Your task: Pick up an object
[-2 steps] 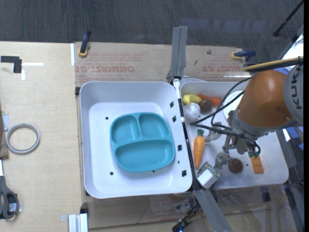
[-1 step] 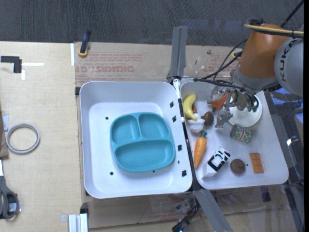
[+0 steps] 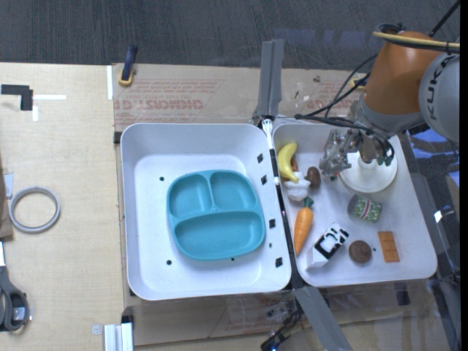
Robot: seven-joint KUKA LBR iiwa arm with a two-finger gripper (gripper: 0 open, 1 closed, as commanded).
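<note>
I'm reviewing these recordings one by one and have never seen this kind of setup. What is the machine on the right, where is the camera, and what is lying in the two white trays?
The picture comes from one fixed camera above the bench, looking down at a slant. The grey machine with the orange band is a robot arm reaching in from the right. Its gripper hangs over the far part of the right white bin; whether its jaws are open or shut is too unclear to tell, and nothing is visibly held.

The left white bin holds a blue plastic divided plate. The right bin holds a yellow banana, an orange carrot, a white round dish, a green patterned can lying on its side, a black-and-white block, a brown round piece and an orange rectangular piece.

A grey ring of tape lies on the bench at left.
</note>
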